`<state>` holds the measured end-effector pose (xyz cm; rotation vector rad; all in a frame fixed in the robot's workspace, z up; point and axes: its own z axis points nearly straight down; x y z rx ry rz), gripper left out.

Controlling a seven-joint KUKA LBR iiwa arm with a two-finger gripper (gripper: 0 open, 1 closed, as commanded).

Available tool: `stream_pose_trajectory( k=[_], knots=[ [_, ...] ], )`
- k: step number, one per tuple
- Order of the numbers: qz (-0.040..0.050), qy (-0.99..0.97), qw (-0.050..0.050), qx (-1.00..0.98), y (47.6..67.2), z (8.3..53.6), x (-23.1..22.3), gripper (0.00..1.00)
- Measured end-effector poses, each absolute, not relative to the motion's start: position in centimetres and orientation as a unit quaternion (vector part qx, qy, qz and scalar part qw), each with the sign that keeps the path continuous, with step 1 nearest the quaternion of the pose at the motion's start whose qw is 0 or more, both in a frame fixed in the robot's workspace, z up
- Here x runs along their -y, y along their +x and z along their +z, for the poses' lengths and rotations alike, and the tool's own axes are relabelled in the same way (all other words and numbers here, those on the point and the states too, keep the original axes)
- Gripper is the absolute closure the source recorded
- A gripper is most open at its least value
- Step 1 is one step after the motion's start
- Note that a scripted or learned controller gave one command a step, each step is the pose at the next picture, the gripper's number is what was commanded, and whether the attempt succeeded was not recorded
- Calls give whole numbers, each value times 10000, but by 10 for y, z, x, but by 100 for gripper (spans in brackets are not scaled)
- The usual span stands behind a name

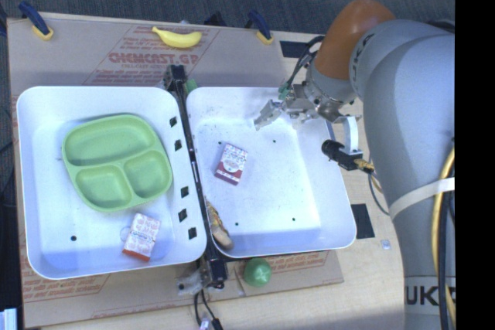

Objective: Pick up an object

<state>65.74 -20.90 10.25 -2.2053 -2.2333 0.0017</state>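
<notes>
A small red and white box [231,163] lies flat in the right bin [309,197], left of its middle. A second red and white box [141,236] lies in the left bin [39,189] near the front. My gripper [267,115] hangs over the right bin's back edge, above and to the right of the first box, and apart from it. Nothing shows between its fingers, which look slightly parted.
A green divided plate [116,160] fills much of the left bin. A yellow banana [178,35] lies on the cardboard behind the bins. A green ball [257,272] sits in front of the right bin, and a tan object [217,228] rests at the divider's front.
</notes>
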Motion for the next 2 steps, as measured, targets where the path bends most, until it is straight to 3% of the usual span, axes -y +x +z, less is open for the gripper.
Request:
stream_pose_trajectory(
  k=[1, 2],
  knots=[
    [7, -7055, 4, 7087, 588, 155, 195, 0],
    [-2, -7054, 1, 7088, 638, 187, 207, 0]
  ],
)
